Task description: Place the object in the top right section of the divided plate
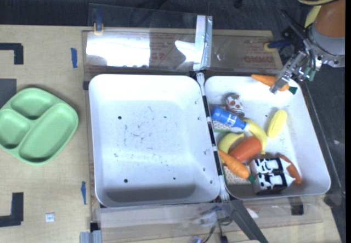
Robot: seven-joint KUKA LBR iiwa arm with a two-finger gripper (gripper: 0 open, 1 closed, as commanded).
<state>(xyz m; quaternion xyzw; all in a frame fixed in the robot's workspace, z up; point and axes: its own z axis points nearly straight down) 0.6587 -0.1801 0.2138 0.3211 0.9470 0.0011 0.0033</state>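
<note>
The green divided plate point(37, 125) lies on the bench at the far left, outside the bins, with nothing in its three sections. My gripper point(285, 77) hangs over the far right corner of the right bin point(315, 143), just above a small orange carrot point(263, 79) that lies against the bin's back wall. The gripper covers the carrot's right end, and I cannot see whether it touches the carrot. The arm's orange band point(332, 20) shows at the upper right.
The right bin also holds a blue bottle point(227, 118), a yellow corn cob point(276, 123), a banana point(233, 140), a red-orange pepper point(245, 148), a second carrot point(235, 166), a black-and-white block point(270, 173) and a small speckled toy point(235, 103). The left bin point(148, 137) lies between the right bin and the plate.
</note>
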